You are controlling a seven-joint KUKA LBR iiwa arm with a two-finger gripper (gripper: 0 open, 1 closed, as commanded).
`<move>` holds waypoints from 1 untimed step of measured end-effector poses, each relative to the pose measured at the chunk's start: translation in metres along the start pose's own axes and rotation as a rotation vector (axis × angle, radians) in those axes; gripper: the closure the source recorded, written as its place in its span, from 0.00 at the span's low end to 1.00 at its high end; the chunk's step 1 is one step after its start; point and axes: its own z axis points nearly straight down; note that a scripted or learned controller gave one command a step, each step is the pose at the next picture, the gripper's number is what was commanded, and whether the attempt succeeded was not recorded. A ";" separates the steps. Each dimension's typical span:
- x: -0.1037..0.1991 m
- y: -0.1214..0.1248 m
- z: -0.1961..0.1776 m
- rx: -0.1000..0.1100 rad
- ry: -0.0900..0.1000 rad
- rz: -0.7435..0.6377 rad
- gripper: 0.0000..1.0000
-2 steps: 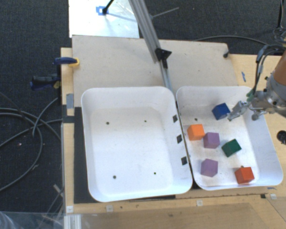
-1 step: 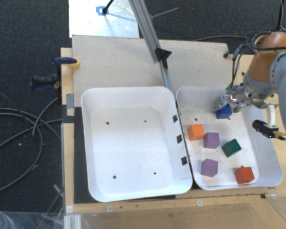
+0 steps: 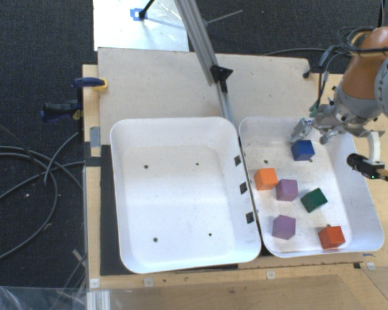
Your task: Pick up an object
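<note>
blue cube point(image 3: 302, 150) in right bin point(image 3: 362, 192), gripper point(image 3: 313, 129) just above it

I can read no text, label, brand, number or sign on anything before me at this bench.

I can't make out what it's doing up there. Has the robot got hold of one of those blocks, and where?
Nothing is visibly held. The pincer hangs just above the blue block, which lies in the right bin.
</note>
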 end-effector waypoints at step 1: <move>-0.016 -0.013 0.054 0.008 0.000 0.007 0.00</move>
